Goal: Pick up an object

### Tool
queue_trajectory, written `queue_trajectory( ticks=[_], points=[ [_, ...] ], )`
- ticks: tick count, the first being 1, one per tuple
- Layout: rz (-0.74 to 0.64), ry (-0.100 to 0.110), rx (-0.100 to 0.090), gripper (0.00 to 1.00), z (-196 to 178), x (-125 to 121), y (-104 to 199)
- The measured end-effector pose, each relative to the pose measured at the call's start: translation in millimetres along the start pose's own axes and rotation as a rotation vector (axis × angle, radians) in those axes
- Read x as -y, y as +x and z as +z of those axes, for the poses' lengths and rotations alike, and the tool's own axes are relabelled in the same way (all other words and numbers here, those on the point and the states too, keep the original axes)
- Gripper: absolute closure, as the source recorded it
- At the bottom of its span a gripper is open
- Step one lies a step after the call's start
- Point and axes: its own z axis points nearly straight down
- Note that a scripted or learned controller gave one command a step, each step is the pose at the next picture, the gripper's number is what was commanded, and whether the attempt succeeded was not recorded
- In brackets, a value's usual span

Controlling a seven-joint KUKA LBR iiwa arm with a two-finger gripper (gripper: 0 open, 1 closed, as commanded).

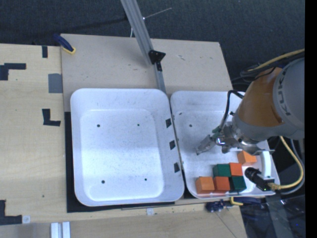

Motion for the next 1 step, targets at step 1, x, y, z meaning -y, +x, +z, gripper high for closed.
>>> queue_trajectory(
  ticks=[1],
  points=[
    [0.000, -0.004, 0.002, 0.00, 52.8, 0.5, 0.3]
  ],
)
